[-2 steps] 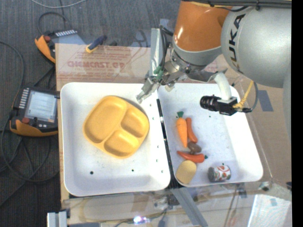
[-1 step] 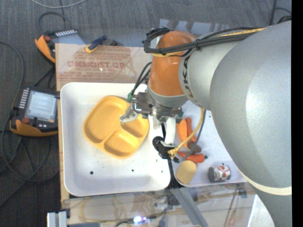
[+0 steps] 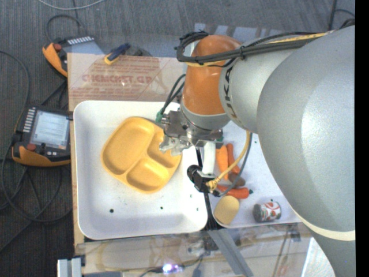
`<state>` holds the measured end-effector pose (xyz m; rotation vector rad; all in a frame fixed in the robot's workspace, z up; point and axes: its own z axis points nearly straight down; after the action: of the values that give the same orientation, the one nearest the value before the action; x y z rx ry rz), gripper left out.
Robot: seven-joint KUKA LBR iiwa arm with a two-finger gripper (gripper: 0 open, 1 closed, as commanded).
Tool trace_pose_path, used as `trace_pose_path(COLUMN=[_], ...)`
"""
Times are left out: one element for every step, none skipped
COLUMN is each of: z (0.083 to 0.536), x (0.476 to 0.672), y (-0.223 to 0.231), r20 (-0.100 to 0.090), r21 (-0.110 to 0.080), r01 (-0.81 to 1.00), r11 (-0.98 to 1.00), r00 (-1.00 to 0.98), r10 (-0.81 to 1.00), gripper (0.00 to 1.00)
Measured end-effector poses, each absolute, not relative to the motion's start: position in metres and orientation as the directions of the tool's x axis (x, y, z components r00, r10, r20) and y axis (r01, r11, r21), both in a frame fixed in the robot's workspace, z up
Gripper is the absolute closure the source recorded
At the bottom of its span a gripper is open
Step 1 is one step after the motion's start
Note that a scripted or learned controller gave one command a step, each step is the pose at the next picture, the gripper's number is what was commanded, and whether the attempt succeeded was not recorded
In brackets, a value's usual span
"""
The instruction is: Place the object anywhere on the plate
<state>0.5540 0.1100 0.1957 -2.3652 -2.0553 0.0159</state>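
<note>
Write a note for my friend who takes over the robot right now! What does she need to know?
Tool: over the right edge of the yellow plate. I cannot tell if it holds anything.
Plate: lies in the left bin. Nothing shows on the part of it that I can see.
Right bin: orange sticks, a tan egg-shaped thing and a small red-and-white can.
Done: no object seen on the plate yet.
Left: get one object onto the plate, anywhere on it.
</note>
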Motion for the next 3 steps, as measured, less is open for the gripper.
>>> trace_pose_path(z=[0.274,0.176,0.269], x=[0.552,0.529,0.568], y=[0.160,0.168,0.120], r20=[-0.002,-0.004,-0.005], r21=[-0.003,-0.007,-0.003], r01=[0.918,0.950,0.996], r11=[0.396,-0.312,-0.086], r00=[-0.396,0.311,0.086], r10=[0.918,0.950,0.996], gripper=[1.00,1.00,1.00])
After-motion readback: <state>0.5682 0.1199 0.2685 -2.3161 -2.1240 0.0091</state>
